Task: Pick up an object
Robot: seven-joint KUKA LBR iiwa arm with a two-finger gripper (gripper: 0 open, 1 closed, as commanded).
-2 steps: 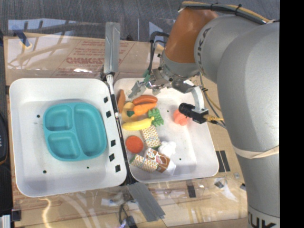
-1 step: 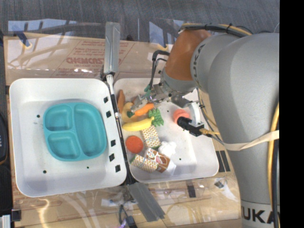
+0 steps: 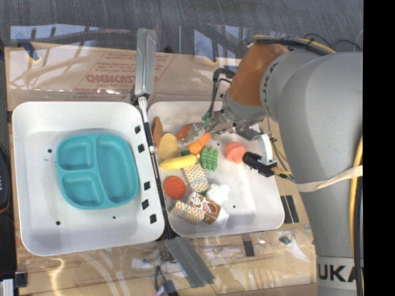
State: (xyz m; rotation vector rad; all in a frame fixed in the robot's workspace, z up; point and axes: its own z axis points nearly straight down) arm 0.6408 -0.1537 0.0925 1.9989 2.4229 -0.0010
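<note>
Right of centre, the metal gripper (image 3: 205,128) hovers by a small orange plastic carrot (image 3: 199,144), light, stiff, best pinched mid-body; its grip state I cannot tell.

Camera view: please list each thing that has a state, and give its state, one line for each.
Teal divided tray: lies flat in the left bin, compartments bare.
Left bin: holds the tray.
Right bin: holds a pile of toy foods.
Banana: lies on its side in the pile.
Carrot: lies beside the gripper.
Gripper: low over the right bin's far end; whether it grips cannot be told.
</note>
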